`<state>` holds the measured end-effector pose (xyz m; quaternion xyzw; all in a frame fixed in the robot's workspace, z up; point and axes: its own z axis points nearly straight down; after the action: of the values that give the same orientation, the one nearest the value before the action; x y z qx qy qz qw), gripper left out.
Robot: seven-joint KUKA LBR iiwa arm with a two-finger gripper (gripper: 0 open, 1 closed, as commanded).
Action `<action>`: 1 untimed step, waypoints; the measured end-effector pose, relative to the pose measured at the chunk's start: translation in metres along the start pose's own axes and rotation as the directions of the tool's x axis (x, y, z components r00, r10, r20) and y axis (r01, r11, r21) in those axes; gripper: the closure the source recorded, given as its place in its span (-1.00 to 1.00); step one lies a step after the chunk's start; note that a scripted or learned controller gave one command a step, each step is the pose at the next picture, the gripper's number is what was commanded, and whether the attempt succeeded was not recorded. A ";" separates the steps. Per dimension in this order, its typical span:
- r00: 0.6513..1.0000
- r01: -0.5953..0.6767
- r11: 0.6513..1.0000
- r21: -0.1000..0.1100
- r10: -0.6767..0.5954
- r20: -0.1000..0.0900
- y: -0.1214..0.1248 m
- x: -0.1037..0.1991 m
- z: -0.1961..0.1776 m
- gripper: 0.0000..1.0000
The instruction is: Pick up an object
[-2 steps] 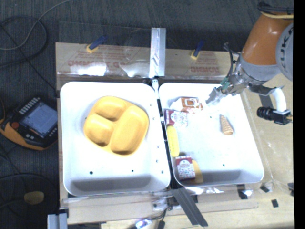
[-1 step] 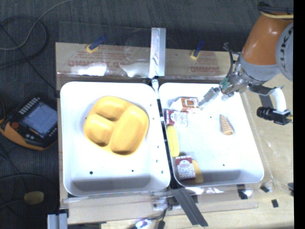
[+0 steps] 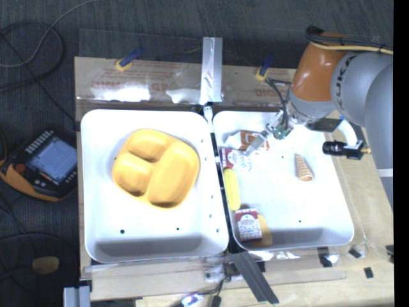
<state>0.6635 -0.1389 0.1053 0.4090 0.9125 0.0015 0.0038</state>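
the right bin (image 3: pixel 319 226) has open floor across its middle and right, save a small cone (image 3: pixel 304 167). packets (image 3: pixel 238 158), a yellow bar (image 3: pixel 231 188) and a red packet (image 3: pixel 249 226) crowd its left wall.

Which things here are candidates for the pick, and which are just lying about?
Job:
- tool over the right white bin
- red-and-white packet
- yellow corn-like stick
- red-labelled packet
- small tan cone
- large yellow lobed plastic piece, left bin

Lying about:
- orange handheld pendant
- blue-yellow clamps

The arm (image 3: pixel 358 82) is cut off at the right edge.
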 end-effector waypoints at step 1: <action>1.000 0.000 1.000 0.000 0.000 -0.007 0.000 0.001 -0.007 1.00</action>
<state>0.6630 -0.1378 0.1123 0.4090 0.9125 0.0028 0.0005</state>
